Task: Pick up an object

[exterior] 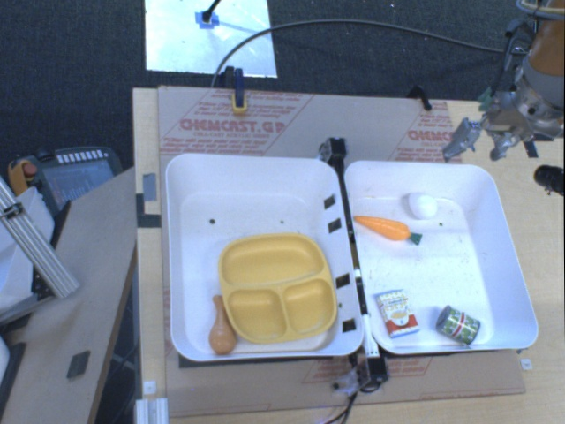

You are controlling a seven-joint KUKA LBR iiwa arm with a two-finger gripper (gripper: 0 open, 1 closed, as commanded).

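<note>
In the right bin (508,237) lie an orange carrot (382,228), a white egg (422,205), a small red and white carton (396,313) and a green can (458,324) on its side. My gripper (481,142) hangs above the bench just past the right bin's far right corner, its two fingers spread apart with nothing between them. It stands well clear of every object.
The left bin (190,237) holds a yellow divided plate (276,287) and a tan wooden pestle-like piece (222,328) at its near left. A black divider strip (344,237) runs between the bins. A cable arcs over the far bench.
</note>
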